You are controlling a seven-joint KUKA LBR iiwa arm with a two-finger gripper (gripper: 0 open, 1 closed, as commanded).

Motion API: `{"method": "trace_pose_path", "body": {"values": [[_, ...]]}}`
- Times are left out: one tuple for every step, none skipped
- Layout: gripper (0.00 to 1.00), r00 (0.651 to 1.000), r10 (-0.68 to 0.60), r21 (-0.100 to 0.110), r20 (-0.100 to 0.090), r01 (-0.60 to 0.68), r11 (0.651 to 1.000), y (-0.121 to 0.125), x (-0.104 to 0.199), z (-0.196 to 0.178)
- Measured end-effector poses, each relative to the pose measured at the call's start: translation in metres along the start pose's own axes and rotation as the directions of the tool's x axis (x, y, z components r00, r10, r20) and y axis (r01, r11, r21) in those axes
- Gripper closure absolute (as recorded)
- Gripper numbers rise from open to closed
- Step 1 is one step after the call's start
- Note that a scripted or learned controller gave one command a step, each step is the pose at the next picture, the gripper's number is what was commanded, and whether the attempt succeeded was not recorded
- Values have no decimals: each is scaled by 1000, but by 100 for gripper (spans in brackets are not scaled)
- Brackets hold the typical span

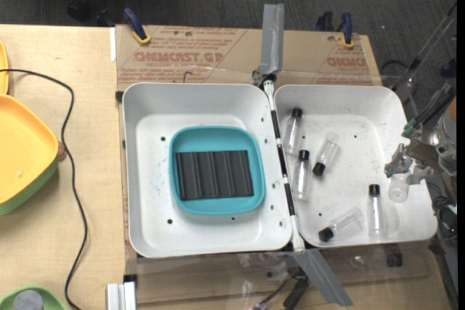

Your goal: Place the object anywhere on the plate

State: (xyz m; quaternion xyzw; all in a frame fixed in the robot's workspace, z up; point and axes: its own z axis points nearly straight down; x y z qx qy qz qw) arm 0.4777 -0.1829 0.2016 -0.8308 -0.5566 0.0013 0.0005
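A teal plate (216, 171) with a dark ribbed middle lies in the left white bin (145, 156). Several clear vials with black caps lie scattered in the right bin (349, 109), among them one (293, 131) by the divider, one (327, 155) near the middle and one (374, 210) at the front right. My gripper (402, 169) hangs over the right bin's right edge, far from the plate. A clear, vial-like shape (398, 190) shows just below it; whether it is gripped is unclear.
A wooden table (58, 47) lies to the left, with stacked yellow and green dishes (22, 156) and a black cable (73, 178). Cardboard (189, 51) held by clamps sits behind the bins. A grey bar (272, 40) rises at the divider.
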Motion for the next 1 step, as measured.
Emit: {"method": "trace_pose_path", "body": {"values": [[0, 1000, 0, 0, 0, 0, 1000, 0, 0, 0]]}}
